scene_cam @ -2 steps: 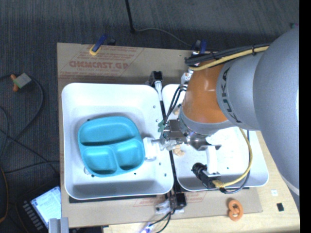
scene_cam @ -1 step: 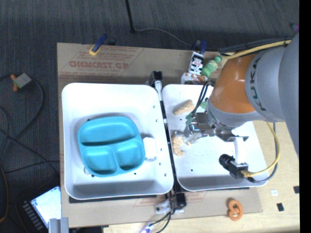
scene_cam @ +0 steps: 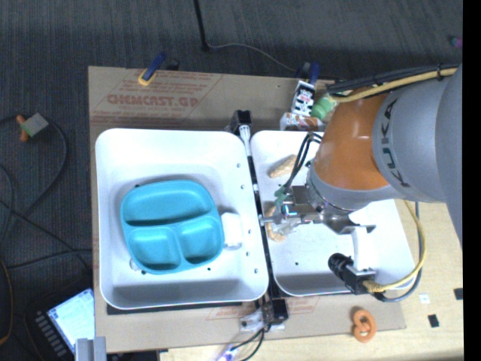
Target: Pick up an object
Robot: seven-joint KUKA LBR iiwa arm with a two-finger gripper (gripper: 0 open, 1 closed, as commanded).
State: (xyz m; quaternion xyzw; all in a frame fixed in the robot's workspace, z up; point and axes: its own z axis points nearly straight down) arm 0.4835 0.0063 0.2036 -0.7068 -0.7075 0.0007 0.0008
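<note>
The gripper (scene_cam: 284,215) is lowered into the right bin (scene_cam: 376,277) near its left wall, just above a small tan object (scene_cam: 276,233). Whether anything is clasped cannot be told. A blue tray (scene_cam: 171,226) is seen in the left bin (scene_cam: 150,145).

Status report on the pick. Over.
Gripper low in right bin, by its left wall. Tan object lies apart, not held. Blue tray in left bin.
</note>
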